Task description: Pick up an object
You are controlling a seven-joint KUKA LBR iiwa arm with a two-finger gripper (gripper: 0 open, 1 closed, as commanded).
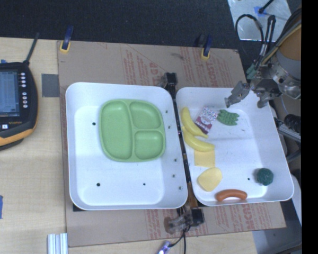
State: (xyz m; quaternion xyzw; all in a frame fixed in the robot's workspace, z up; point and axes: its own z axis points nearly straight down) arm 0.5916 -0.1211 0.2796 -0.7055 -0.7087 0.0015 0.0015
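Hovering over the right white bin (pixel 275 142), my claw (pixel 250 95) stood wide and empty, just above the small green ridged toy (pixel 228 117). Descending off-centre, I risked nudging it against the crumpled red-and-white wrapper (pixel 206 118).

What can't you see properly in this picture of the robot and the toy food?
- Gripper: in the camera view it is small and blurred, so how its fingers stand is unclear.
- Arm: cut off by the right edge of the view.
- Packet: print too small to read.
- Green toy: too small to identify.
- Tablet: cut off by the left edge; screen text unreadable.
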